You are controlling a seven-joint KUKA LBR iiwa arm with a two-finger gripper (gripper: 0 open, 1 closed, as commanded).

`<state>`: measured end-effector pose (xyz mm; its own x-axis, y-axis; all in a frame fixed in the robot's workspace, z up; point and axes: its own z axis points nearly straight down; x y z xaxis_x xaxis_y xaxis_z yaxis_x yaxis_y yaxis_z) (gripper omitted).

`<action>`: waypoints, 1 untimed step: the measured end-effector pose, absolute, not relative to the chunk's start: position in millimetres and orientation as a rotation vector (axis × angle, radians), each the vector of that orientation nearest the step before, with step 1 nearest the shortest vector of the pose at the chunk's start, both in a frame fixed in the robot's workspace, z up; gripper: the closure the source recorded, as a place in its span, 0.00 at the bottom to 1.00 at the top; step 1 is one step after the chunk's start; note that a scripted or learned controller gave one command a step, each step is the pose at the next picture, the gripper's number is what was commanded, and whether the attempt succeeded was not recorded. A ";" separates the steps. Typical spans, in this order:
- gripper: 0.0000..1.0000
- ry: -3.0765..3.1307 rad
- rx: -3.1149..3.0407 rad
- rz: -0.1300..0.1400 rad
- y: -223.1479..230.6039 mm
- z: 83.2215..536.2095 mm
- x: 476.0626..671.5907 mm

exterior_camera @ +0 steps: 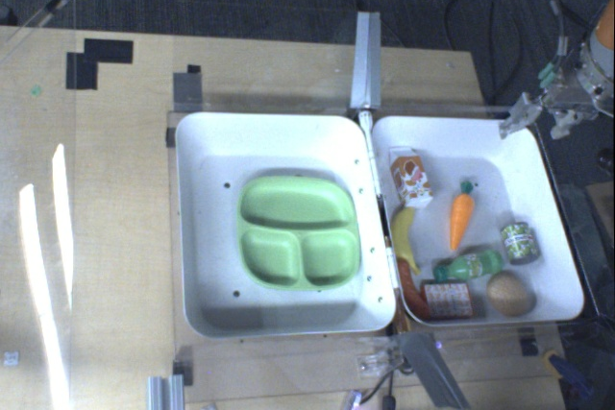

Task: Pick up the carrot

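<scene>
The gripper (538, 110) hangs over the right bin's (538, 158) far corner; the carrot (461, 218) lies nearer the camera, to its left.

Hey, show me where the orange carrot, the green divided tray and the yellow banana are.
Orange toy carrot (460, 220): camera view, middle of its body.
Green divided plastic tray (299, 229): camera view, central ridge between compartments.
Yellow banana (404, 238): camera view, mid-length.

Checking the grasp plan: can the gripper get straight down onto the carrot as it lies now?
Probably yes. The carrot lies in the right bin with bare floor on both sides and nothing over it. The gripper hangs at that bin's far right corner.
</scene>
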<state>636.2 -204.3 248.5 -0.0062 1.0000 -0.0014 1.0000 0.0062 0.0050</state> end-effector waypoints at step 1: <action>0.00 2.416 2.002 0.003 -191.5 95.9 609.7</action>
<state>609.7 -191.5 95.9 -0.1856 0.9826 -0.0016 0.9826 0.1856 0.0042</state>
